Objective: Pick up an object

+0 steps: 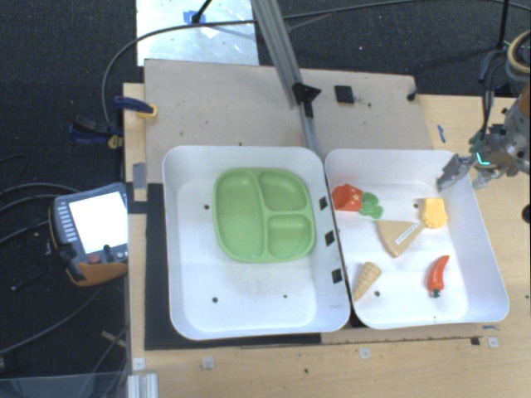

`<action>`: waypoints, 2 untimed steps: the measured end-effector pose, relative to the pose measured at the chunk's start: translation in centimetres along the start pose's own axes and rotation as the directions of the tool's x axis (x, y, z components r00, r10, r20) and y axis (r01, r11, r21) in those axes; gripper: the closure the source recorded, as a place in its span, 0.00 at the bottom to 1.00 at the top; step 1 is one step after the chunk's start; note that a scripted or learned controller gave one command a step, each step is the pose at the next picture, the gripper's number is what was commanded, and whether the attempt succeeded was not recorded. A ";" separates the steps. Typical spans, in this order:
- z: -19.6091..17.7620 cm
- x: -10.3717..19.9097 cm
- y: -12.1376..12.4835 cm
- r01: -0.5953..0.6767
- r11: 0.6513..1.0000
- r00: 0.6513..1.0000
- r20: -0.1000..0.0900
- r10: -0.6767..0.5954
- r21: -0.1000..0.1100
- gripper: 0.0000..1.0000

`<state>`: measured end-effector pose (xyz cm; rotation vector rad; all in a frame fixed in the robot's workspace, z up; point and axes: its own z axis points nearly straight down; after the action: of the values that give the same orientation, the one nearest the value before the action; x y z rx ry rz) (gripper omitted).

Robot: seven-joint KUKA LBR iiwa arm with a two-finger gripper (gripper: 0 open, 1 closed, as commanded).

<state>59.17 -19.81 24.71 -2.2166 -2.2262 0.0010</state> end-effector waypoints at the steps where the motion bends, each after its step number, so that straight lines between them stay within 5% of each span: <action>1: -0.1 0.0 0.1 0.001 1.000 1.000 0.001 -0.001 -0.003 0.00; 2: 5.5 0.2 1.0 0.002 1.000 1.000 0.000 -0.002 0.001 0.00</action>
<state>60.19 -19.65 19.18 -2.2137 -2.2283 0.0016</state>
